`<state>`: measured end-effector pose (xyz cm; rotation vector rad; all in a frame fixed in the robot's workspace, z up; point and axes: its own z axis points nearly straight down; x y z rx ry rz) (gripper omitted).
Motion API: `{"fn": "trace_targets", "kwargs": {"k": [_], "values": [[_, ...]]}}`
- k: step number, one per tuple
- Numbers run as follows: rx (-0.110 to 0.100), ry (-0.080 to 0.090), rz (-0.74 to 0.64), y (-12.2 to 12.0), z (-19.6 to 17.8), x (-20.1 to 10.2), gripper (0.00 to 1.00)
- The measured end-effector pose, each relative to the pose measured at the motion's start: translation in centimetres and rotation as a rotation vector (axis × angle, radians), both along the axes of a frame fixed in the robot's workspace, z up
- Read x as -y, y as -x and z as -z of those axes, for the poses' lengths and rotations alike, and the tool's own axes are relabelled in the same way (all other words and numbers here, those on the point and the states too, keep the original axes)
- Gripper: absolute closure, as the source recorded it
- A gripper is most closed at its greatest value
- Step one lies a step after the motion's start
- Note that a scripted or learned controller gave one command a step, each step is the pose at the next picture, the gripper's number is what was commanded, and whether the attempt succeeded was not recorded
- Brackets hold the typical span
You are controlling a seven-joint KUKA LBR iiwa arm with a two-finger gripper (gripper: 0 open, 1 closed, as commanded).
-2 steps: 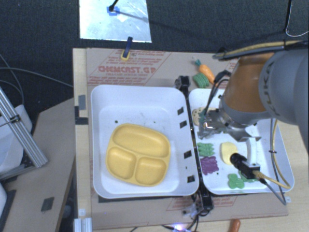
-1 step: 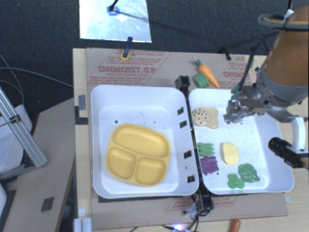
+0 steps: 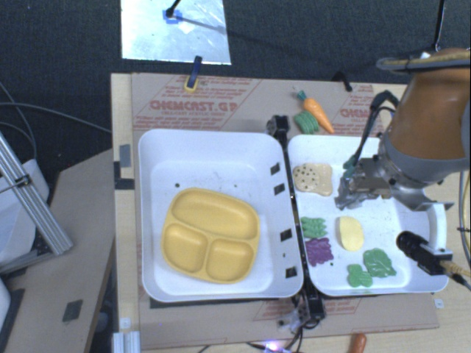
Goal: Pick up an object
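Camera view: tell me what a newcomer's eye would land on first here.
The yellow divided tray stands out most, lying alone in the left bin. Next comes the grey and orange arm reaching in from the right, its gripper low over the right bin just above a pale yellow piece. Small toy foods, green, purple and a spotted beige slice, are scattered around it.
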<state>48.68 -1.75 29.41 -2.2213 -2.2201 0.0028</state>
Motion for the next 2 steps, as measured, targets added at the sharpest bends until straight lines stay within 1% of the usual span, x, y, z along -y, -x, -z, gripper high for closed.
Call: {"fn": "trace_targets", "kwargs": {"k": [1, 2], "values": [[-0.007, 0.001, 0.005, 0.2, 11.6, 5.1, 1.0], [-0.001, 0.001, 0.003, 0.1, 18.6, 10.1, 1.0]]}}
